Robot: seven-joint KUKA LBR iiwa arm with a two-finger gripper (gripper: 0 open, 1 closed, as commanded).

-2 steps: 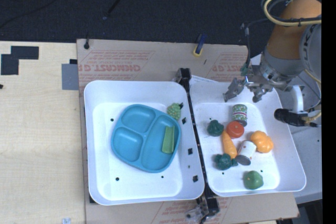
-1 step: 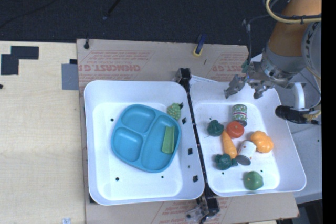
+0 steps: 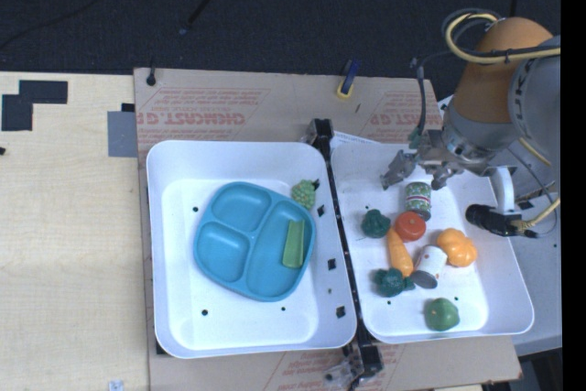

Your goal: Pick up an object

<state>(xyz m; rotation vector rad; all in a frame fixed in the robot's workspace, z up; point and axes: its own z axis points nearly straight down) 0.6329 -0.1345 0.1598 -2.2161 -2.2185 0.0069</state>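
From my remote seat the biggest things in view were the two white bins: the left bin [image 3: 174, 325] carried a blue divided tray [image 3: 233, 243] with a green block [image 3: 294, 244] lying in its right compartment and a small knobbly green piece [image 3: 304, 192] just off the tray's upper right corner, while the right bin [image 3: 513, 311] held the clutter I cared about. The arm [image 3: 499, 78] reached in from the right, and its gripper [image 3: 423, 168] hung over the upper part of the right bin with its fingers spread apart and nothing between them. Directly under it stood a small can [image 3: 417, 196] with a green and white label, which I judged to be the likeliest target (nothing else sat so squarely beneath the fingers). Below the can lay a red tomato-like piece [image 3: 411, 225], a dark green lump [image 3: 374, 223] to its left, an orange carrot-like piece [image 3: 398, 252], an orange rounded piece [image 3: 457, 246], a white and grey piece [image 3: 428, 266], another dark green lump [image 3: 389, 281] and a green ball [image 3: 441, 314] nearest the front. I read the step as the approach, with no grasp made yet. The next move called for a straight descent so the fingers straddled the can, then a close; the tomato piece just beside it left little room for a sloppy drop.
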